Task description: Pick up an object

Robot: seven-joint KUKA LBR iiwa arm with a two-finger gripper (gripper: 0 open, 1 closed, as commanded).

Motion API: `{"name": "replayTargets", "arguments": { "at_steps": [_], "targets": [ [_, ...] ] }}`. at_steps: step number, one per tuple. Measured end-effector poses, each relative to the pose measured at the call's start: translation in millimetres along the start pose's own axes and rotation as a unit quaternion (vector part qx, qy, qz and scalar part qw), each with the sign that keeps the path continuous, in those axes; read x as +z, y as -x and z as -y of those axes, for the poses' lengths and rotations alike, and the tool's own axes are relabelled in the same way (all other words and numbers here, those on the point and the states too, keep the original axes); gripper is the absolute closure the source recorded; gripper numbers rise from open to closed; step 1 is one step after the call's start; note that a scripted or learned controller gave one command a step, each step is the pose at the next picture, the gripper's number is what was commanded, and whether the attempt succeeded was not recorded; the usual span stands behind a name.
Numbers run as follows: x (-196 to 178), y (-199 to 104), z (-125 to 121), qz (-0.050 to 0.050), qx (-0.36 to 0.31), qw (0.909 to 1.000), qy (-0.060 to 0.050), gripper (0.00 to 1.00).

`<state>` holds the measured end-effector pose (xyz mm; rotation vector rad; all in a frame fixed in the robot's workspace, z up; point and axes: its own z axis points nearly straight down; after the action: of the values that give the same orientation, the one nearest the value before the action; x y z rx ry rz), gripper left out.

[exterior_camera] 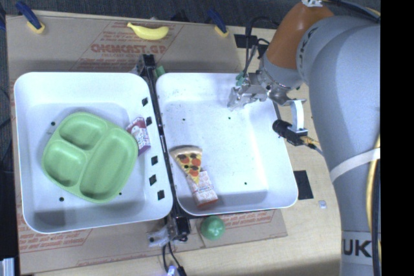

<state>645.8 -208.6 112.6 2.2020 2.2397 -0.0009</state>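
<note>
Two bins: end effector (237,99) over the right bin (259,158) (finger state unreadable), pizza slice (188,159) well apart.

Two white bins (26,139), one green plate (89,155), pizza slice (189,160), banana (148,30), green ball (211,227).

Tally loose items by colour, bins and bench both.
Green: 2, divided plate, ball
Yellow: 1, banana
Red/dark: 1, small packet
Multicolour: 1, pizza slice
Pale with red: 1, flat packet
Total: 6
</note>
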Motion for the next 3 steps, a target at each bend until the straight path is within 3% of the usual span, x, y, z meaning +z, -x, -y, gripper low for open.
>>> {"name": "replayTargets", "arguments": {
  "at_steps": [1,2,3],
  "targets": [
    [0,0,0,0.000,-0.001,1.0000,0.000,0.00],
    [-10,0,-1,0.001,-0.003,1.0000,0.001,1.00],
    [-10,-1,-1,0.001,-0.003,1.0000,0.001,0.00]
  ]
}}
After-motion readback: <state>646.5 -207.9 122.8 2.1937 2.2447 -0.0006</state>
